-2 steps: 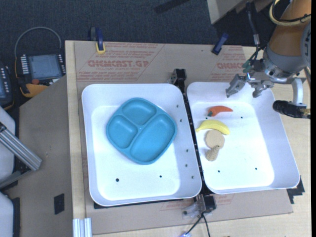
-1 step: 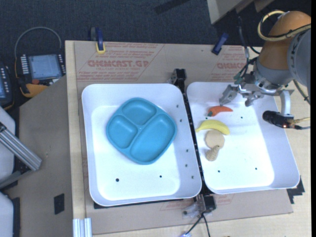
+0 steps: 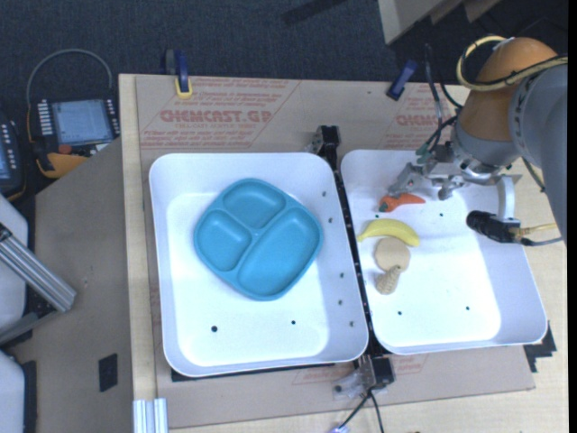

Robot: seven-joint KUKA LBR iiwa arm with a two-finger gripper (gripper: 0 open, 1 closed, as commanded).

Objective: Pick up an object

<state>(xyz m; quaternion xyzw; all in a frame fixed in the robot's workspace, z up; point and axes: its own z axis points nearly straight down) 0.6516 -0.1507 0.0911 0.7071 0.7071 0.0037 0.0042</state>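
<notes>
A dark blue-grey carpeted floor [image 3: 252, 25] surrounds the tabletop [image 3: 135, 242], a tan board printed with red lettering and held at its far edge by a yellow-and-blue clamp [image 3: 182, 75] and a blue clamp [image 3: 401, 79]. Off the board's left side sits a small handheld screen unit [image 3: 79, 123] ringed by a looped black cable, with a slanted metal rail [image 3: 36, 273] below it. Two shallow white bins lie side by side on the board. The left bin [image 3: 225, 341] carries one thing: a blue divided plate [image 3: 259, 238] with three compartments, lying flat near the bin's middle. The right bin [image 3: 469, 323] carries three things, grouped near its left wall: one orange carrot [image 3: 403, 201] farthest back, one yellow banana [image 3: 389, 232] just in front of it, and one pale tan mushroom-shaped piece [image 3: 390, 265] touching the banana's near side. A black bracket [image 3: 327, 139] sits at the far end of the gap between the bins. The grey arm [image 3: 532, 106] with its orange band reaches in from the right, and the tool [image 3: 431, 177] hangs low over the far left part of the right bin, just beside the carrot's right end; whether the tool is spread or pressed together cannot be told, since its metal parts and cables crowd that spot. A black cylindrical piece [image 3: 491, 225] juts out below the wrist.
</notes>
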